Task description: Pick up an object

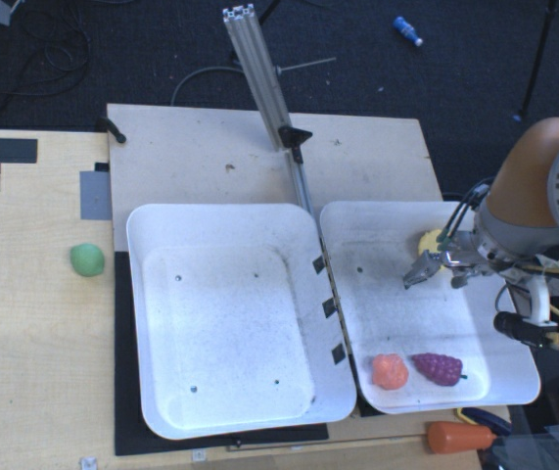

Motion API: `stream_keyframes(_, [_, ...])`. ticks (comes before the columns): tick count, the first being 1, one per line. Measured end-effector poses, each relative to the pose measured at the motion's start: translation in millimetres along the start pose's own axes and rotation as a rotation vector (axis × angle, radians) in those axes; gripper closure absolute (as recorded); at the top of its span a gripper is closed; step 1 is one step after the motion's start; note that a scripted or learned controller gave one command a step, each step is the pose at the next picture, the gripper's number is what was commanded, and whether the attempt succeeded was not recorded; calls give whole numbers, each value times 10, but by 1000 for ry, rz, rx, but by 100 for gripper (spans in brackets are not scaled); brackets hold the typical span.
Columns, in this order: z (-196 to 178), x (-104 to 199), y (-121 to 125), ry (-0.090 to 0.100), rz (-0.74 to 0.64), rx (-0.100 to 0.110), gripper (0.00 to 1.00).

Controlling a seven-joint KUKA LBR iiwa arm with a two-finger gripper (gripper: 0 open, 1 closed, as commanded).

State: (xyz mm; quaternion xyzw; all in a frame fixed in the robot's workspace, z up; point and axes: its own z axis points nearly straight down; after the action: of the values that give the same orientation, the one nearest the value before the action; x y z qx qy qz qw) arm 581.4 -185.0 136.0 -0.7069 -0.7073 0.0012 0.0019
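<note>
The right bin (367, 225) holds three objects. A yellow object (429, 240) lies near its right side, a pink-orange object (390, 371) sits at the front, and a purple grape bunch (438, 367) lies just right of that. My gripper (432, 282) hangs low over the right part of this bin, just in front of the yellow object. Its two fingers (418, 275) stand open with bare bin floor between them. The arm's wrist hides part of the yellow object's right side.
The left bin (162, 225) adjoins the right one along a divider with black clips. A green ball (87, 259) rests on the wooden bench to the left. An orange object (460, 436) lies below the right bin's front edge. A metal rail (264, 76) slants in from the back.
</note>
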Motion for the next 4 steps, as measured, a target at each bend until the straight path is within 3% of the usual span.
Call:
stream_keyframes(1, [456, 4, 2, -1, 0, -4, 0])
stream_keyframes(2, [338, -6, 5, -2, 1, -6, 100])
stream_keyframes(4, [-900, -92, 39, -2, 1, -9, 100])
